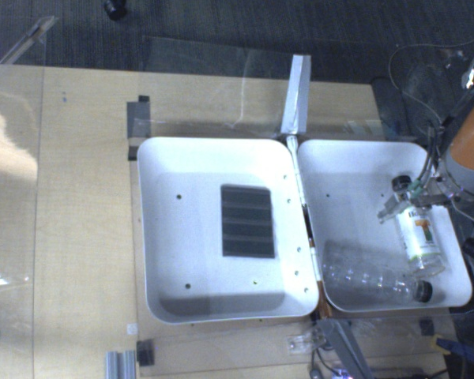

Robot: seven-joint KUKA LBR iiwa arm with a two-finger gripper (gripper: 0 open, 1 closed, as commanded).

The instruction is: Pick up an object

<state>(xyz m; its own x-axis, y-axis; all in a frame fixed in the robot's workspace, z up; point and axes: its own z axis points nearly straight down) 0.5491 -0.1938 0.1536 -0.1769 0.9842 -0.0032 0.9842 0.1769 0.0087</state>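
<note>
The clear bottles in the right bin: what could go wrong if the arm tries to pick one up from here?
The clear bottle with the white label lies near the right bin's far-right wall, so the tool may hit that wall. The other clear bottle lies on its side and could roll or slip. Both are transparent, so locating them may be unreliable.

An orange band is showing on the arm, curved and smooth, with a grey section sitting just beneath it toward the tool. Thin dark cables are running alongside the wrist. The gripper is appearing as a small cluster of pale metal parts, with a dark round piece and a greenish spot beside it.
</note>
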